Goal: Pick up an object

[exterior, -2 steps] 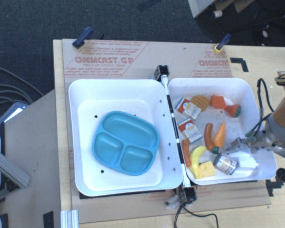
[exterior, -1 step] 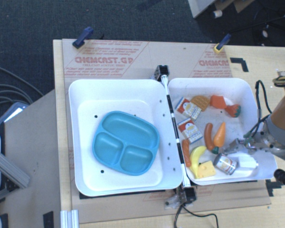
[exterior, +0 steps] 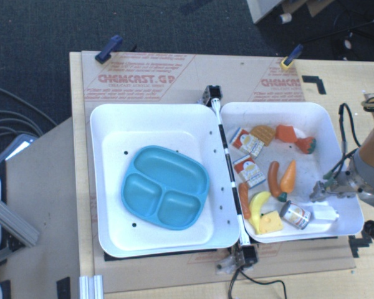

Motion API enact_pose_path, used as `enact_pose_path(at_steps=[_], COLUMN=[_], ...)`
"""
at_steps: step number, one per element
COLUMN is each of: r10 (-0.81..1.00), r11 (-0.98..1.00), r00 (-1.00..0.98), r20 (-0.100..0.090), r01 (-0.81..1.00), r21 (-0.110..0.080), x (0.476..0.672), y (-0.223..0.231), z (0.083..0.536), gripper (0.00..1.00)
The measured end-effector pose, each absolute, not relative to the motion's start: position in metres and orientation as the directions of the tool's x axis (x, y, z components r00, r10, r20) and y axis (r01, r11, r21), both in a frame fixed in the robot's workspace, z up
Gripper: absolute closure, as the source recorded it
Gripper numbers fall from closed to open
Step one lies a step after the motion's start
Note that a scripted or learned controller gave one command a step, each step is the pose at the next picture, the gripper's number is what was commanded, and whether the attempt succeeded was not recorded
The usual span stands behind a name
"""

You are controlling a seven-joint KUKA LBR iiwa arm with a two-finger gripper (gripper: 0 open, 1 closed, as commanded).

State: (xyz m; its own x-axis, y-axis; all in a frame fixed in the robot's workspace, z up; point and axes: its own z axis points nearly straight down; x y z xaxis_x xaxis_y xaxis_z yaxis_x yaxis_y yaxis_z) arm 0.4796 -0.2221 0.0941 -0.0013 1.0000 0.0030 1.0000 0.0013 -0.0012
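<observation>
The right bin (exterior: 321,114) holds several toy foods. Two snack packets (exterior: 249,143) (exterior: 252,172) lie near its left wall. A toast piece (exterior: 263,134), an orange block (exterior: 285,133) and a red strawberry (exterior: 306,145) sit toward the back. A sausage (exterior: 273,176) and a carrot (exterior: 288,176) lie mid-bin. A banana (exterior: 258,205), a cheese wedge (exterior: 269,223), a small can (exterior: 295,215) and a white piece (exterior: 324,213) rest along the front. My gripper (exterior: 329,190) hangs low over the bin's right side, just right of the carrot and above the white piece, with nothing visibly held.
The left bin (exterior: 106,167) holds a blue divided plate (exterior: 165,187). A black divider clip (exterior: 212,94) sits between the bins at the back. Clamps (exterior: 108,48) (exterior: 292,56) stand at the board's far edge. A cable (exterior: 344,129) loops by the right bin's wall.
</observation>
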Motion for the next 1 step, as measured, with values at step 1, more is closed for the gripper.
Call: enact_pose_path(at_steps=[1], r10=[1.0], r11=[0.003], r00=[-0.003], r20=[0.008], r01=[1.0], r21=[-0.003], x=[0.4797], y=[-0.2202], z=[0.0939], gripper=[0.0])
